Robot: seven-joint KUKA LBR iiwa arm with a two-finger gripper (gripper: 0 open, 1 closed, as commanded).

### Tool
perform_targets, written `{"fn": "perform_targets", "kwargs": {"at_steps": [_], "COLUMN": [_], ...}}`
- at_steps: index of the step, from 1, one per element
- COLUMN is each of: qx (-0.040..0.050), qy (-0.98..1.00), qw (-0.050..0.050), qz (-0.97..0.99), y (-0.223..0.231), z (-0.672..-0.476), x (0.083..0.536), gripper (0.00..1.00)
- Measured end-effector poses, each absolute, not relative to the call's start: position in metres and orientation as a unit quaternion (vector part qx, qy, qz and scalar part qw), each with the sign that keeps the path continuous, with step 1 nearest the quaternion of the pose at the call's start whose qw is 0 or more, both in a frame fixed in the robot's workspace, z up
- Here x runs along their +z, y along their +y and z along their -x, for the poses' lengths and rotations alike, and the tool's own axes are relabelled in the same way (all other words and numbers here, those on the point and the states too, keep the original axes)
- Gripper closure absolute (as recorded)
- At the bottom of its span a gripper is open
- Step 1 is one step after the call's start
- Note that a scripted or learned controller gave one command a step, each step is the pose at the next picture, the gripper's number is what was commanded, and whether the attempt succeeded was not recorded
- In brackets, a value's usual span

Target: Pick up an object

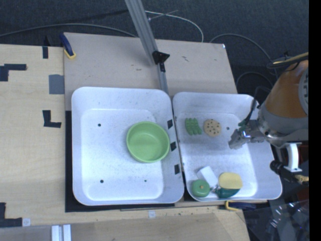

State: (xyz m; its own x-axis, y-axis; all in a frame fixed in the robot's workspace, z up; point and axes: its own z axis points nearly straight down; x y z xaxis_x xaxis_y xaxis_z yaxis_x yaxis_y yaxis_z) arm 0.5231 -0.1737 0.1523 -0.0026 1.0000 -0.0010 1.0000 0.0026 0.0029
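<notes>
Right bin (251,104) holds the candidate objects: a green ridged piece (192,126) and a round tan cookie (212,127) side by side near its far edge, toward the bin's left wall. Along the near edge sit a green round fruit-like toy (201,188), a small white block (207,174) just behind it, and a yellow-and-teal object (230,182) beside them, all clustered close, some touching. Gripper (237,140) is low over the right bin's right-centre, right of the cookie and apart from it; nothing visible between its fingers, cannot tell if they're open or closed at this resolution. Grey arm with orange band (285,97) comes in over the bin's right wall. Left bin (80,134) carries a green bowl (147,141), upright, right of centre, near the wall shared with the right bin. Both bins sit on the desk (110,59), brown board under them, lighter wood panel (25,134) to the left with dark tape marks. A grey metal pole (141,21) slants in from the far side, ending at the bins' junction. Blue-yellow clamp (67,46) at the board's far left corner. White cables (190,26) trail over the dark floor beyond the desk.
</notes>
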Motion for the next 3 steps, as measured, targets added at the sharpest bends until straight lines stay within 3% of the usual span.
{"fn": "perform_targets", "kwargs": {"at_steps": [2, 3], "qx": [0.0009, -0.0002], "qy": [0.708, 0.709], "qw": [0.002, 0.0], "qz": [-0.706, -0.705], "y": [-0.167, -0.123], "z": [-0.532, -0.558], "x": [0.247, 0.237], "gripper": [1.0, 1.0]}}
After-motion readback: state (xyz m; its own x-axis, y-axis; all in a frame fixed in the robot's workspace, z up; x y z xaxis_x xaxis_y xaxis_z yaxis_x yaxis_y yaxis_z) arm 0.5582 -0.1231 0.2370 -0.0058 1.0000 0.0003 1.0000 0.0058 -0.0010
